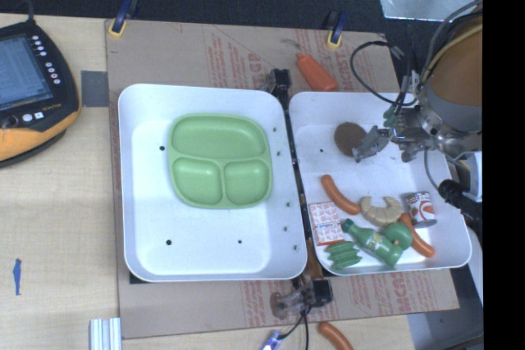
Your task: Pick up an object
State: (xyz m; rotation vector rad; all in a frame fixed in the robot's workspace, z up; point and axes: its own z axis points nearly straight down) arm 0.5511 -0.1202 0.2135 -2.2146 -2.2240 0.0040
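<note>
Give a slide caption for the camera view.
Claw beside a brown object in the right bin; green plate left.

Right bin [312,115]: open floor at its upper left; toys crowd its lower half, frame lower right. Left bin [139,242]: green divided plate [220,160] occupies the centre, bare margin around it.
</note>
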